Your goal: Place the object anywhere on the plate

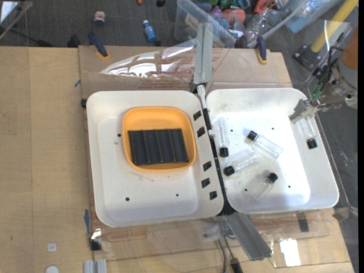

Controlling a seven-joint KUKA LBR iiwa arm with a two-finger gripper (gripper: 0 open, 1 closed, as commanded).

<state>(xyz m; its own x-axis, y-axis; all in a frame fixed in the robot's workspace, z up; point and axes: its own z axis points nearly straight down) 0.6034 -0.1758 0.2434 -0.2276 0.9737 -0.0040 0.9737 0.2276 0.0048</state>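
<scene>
We take this for a robotics lab or test workshop. The wooden bench (pixel 40 152) carries two shallow white bins (pixel 148 209) set side by side and parted by a metal divider (pixel 203 56), the whole rig fixed in place with blue clamps (pixel 98 45). Behind it we see a clear plastic tub (pixel 239 10) heaped with bright, mixed toys and bottles, the sort of stock kept for grasping trials. Loose bits lie on the dark carpet floor (pixel 68 4) beyond the bench. At the right edge we see cables and arm hardware (pixel 333 67), and a clear sheet (pixel 153 64) taped over cardboard.
</scene>
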